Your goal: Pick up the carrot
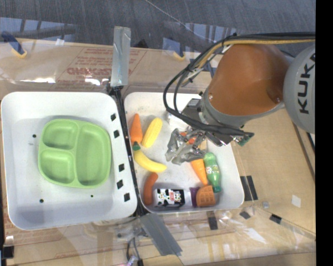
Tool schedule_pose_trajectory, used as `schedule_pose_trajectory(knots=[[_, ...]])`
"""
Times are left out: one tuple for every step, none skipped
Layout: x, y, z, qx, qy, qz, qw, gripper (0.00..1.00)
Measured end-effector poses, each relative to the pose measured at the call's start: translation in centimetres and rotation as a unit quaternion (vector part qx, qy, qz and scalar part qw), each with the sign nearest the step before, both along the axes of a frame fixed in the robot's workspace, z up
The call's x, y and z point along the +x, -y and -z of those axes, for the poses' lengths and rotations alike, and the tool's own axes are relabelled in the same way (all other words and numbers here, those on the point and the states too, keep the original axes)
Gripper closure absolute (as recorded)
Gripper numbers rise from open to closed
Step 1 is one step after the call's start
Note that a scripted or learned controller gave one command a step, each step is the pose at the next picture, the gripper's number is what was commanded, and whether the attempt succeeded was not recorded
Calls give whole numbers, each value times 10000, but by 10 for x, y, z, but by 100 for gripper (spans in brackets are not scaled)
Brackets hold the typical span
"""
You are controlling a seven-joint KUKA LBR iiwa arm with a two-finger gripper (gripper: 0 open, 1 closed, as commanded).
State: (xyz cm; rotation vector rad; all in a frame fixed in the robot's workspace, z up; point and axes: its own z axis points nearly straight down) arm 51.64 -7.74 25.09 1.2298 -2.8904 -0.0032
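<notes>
Carrot (199, 170) lies in the right bin (233, 173), tip pointing 5 o'clock, green bottle (212, 172) touching at 3 o'clock. Likely light, rigid, slick plastic toy, tapered: grip across the thick upper end. Gripper (180, 148) at its 10 o'clock, jaws apart, nothing between them. Second carrot (135, 129) beside the corn (152, 132)

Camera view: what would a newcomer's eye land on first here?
The big orange band of the arm dominates the upper right, looming over the right bin. Below it the claw hangs among toy food, beside a carrot and a green bottle. The bright green divided plate stands out in the left bin.
</notes>
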Motion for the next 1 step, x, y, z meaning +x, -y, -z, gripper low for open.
schedule_pose_trajectory(knots=[[-16,112,25,-2,-20,6,10000,100]])
